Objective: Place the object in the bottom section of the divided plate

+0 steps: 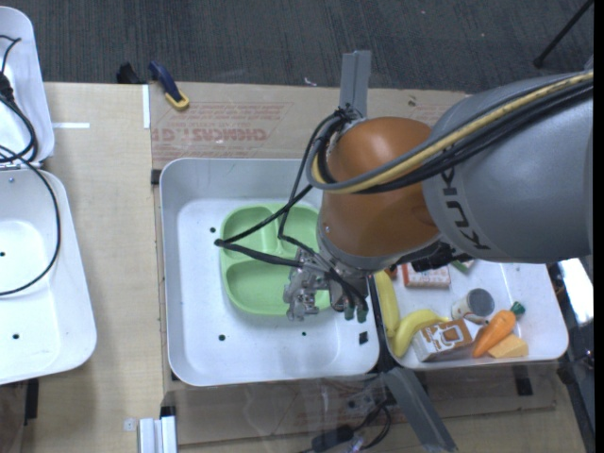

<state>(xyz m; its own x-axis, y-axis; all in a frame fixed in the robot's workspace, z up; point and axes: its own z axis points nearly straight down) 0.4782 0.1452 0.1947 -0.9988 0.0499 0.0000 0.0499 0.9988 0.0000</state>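
The right bin (543,343) holds the candidate objects: a banana (411,327), a small carton (445,338), a carrot (495,328) and a wedge of cheese (511,348). No object is visible in the gripper. The gripper (304,298) hangs over the lower compartment of the green divided plate (247,262), which lies in the left bin (189,281). Jaw state cannot be determined; clutter obscures it. Judged step: release or retreat over the plate. The next move calls for confirming a grasp before placing. Beyond, cardboard (226,121) covers the bench.
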